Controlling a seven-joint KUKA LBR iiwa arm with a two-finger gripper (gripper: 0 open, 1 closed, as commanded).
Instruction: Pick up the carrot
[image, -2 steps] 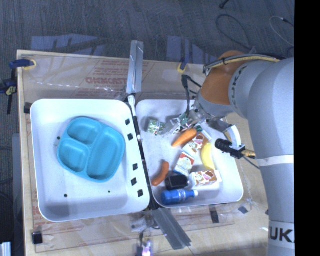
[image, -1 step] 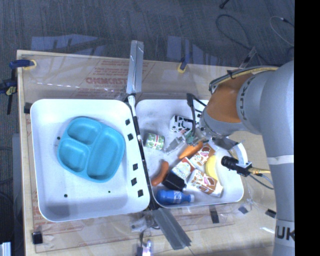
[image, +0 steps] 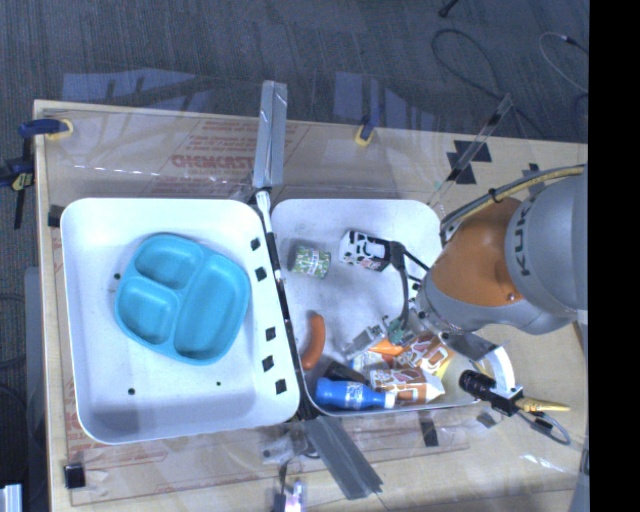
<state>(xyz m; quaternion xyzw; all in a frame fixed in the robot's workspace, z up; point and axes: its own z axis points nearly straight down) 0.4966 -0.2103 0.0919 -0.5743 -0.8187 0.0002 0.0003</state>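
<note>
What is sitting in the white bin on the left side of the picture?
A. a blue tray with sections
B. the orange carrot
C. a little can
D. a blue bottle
A: the blue tray with three sections lies in the left bin, while the carrot, the blue bottle and the little can all lie in the right bin.

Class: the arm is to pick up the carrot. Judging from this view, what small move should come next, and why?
Probably shift the gripper left toward the carrot. The carrot lies by the right bin's left wall, while the gripper sits over the snack packets, apart from it.
</note>
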